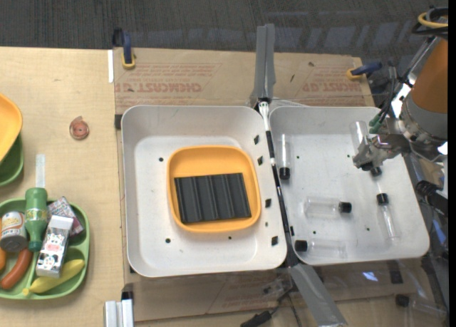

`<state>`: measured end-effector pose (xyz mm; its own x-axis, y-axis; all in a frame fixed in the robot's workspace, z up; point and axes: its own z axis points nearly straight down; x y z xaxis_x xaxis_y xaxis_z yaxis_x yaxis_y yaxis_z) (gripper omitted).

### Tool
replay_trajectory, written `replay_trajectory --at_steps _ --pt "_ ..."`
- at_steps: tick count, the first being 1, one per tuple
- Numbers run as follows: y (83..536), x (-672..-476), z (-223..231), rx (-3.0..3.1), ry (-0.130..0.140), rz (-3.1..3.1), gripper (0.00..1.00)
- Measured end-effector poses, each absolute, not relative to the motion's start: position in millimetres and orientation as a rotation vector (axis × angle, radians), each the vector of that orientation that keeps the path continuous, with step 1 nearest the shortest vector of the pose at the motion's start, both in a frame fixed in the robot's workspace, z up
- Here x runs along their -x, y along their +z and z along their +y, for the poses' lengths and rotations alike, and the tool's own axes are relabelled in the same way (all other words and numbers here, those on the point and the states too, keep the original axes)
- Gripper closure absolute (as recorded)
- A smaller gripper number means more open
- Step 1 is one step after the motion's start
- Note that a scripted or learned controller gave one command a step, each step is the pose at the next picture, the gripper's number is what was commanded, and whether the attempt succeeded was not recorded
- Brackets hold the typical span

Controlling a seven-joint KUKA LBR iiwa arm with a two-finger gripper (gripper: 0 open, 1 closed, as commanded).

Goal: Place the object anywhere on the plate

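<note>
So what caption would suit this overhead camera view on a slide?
Gripper over the right bin of clear vials; orange plate in the left bin.

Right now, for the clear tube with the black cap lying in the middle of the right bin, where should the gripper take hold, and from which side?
Probably grip the clear tube around mid-body, coming straight down from above. It lies flat on the right bin floor, lengthwise left-right, black cap at its right end, so the fingers should close across its narrow width. The gripper is above and to its right.

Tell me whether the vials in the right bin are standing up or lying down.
Lying down. The capped vials in the right bin rest on their sides on its floor, scattered, black caps pointing different ways.
</note>
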<state>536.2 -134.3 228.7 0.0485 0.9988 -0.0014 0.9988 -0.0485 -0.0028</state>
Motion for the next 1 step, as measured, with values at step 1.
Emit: replay_trajectory --at_steps 1 --pt "206.6 -596.7 -161.8 1.892 0.003 -2.509 1.0"
